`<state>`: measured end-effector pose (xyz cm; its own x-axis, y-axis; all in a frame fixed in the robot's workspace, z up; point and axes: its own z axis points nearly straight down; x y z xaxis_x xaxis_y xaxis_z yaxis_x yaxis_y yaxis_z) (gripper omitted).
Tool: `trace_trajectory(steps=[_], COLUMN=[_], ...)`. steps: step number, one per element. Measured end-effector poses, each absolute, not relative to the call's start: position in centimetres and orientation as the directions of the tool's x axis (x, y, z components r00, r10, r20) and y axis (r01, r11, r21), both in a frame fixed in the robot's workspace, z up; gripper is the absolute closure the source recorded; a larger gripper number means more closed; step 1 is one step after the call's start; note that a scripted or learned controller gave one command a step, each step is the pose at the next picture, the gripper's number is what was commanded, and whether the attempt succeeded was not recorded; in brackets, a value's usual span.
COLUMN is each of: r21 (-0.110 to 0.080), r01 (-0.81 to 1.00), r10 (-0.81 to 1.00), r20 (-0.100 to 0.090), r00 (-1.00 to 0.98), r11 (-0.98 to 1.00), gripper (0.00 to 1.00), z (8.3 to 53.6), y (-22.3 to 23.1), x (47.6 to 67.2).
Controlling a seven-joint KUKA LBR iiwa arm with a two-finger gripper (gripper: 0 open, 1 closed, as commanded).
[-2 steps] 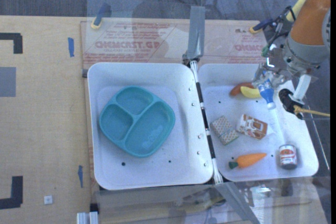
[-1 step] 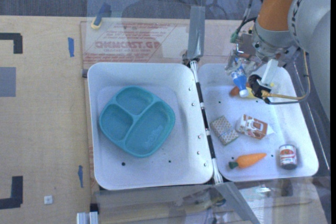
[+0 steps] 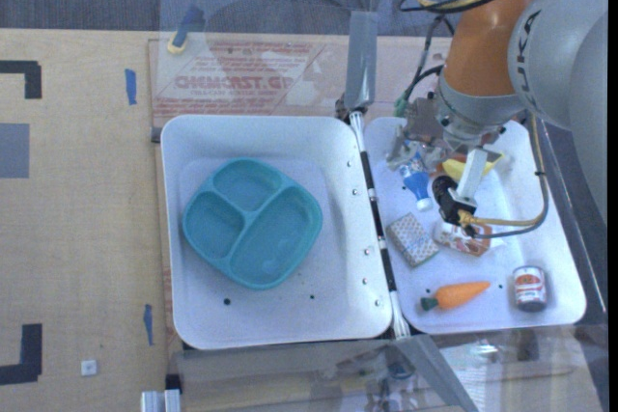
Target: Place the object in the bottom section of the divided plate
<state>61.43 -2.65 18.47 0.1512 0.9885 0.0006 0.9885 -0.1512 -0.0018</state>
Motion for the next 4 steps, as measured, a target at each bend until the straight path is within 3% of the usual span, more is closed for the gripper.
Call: trace_trajectory(steps=[1, 2, 3, 4], r21=[-0.004, 0.0, -0.004, -0.003], r01=[0.945, 0.954, 0.951, 0.95], r10=[0.945, 0.954, 0.951, 0.95], r20=[0.0, 0.0, -0.001, -0.001], r00=[0.326, 0.301, 0.31, 0.312], r11=[-0.326, -0.301, -0.31, -0.312], gripper=[1.0, 1.0, 1.0, 0.0], z=[20.4, 22.7, 20.2, 20.2], y=[5.6, 14.7, 16.1, 16.1], x=[58.2, 60.9, 54.7, 54.7])
